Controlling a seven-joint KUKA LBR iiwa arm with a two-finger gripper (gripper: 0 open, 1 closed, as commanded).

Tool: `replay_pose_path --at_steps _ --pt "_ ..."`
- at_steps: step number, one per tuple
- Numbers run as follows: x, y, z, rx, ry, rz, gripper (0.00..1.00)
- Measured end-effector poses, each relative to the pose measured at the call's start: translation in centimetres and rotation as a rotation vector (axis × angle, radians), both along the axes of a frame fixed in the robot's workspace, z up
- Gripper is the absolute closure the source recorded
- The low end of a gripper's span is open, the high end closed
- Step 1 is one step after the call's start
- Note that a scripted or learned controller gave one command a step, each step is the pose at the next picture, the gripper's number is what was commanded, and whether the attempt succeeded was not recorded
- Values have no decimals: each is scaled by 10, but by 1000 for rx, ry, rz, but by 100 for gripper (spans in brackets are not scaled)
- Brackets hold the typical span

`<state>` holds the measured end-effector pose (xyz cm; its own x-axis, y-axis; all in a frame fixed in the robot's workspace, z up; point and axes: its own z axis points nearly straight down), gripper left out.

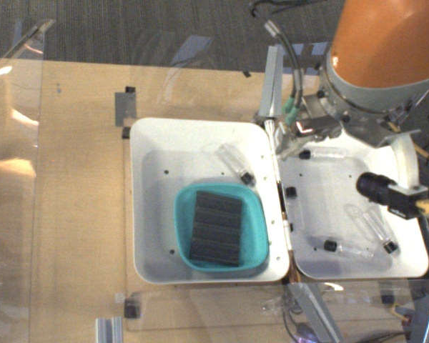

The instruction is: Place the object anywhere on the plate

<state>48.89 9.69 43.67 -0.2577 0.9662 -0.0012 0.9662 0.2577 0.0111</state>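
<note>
Camera view looks down on 2 shallow white plastic bins side by side on a pale wooden bench point(71, 213). Left bin point(146, 191) holds a square teal plate point(254, 220) toward its near side, and a dark ribbed rectangular block point(216, 228) lies flat on that plate, inside its rim, slightly tilted. Just beyond the plate's far right corner lies a clear plastic tube with a black cap point(236, 164), touching the bin floor and apart from the plate. Right bin point(415, 259) holds more clear tubes with black caps: one near its right side point(375, 227), one along its near edge point(347, 247), and one at its far side point(325, 153). A small black piece point(290, 191) sits near the wall between the bins. The grey arm with its orange band point(386, 27) hangs over the far part of the right bin. Its gripper is hidden beneath the arm's body, so whether it is spread or pressed together cannot be told.
</note>
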Motion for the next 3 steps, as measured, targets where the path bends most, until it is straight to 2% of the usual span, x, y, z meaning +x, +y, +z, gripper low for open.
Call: replay_pose_path --at_steps 1,2,3 --pt "2 -23 -72 -1 5 6 100" --pt "-1 2 -189 -1 7 105 100" --pt "-1 2 -189 -1 6 105 0"
